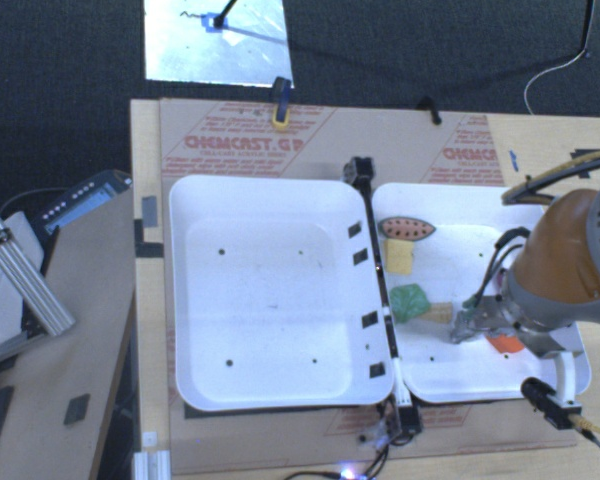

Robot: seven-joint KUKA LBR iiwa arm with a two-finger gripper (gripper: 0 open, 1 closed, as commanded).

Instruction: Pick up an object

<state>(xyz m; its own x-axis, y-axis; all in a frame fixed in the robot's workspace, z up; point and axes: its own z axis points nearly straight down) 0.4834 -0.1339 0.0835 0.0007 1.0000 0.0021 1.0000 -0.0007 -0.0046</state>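
My gripper (467, 325) reaches down into the right bin (450, 383), beneath the orange band of the arm. Its tip sits just right of a tan piece (439, 314) and left of an orange object (504, 344) that the arm partly hides. A green object (409, 302) lies left of the tan piece, near the divider. Farther back lie a yellow block (399, 258) and a brown spotted oval object (407, 230). Nothing visible sits between the gripper's tips.
The left bin (270, 298) stands beside the right one, with a black clip divider (375, 288) between them. Cardboard lies under both bins. A yellow clamp (280, 116) sits at the back edge. Cables hang by the arm at right.
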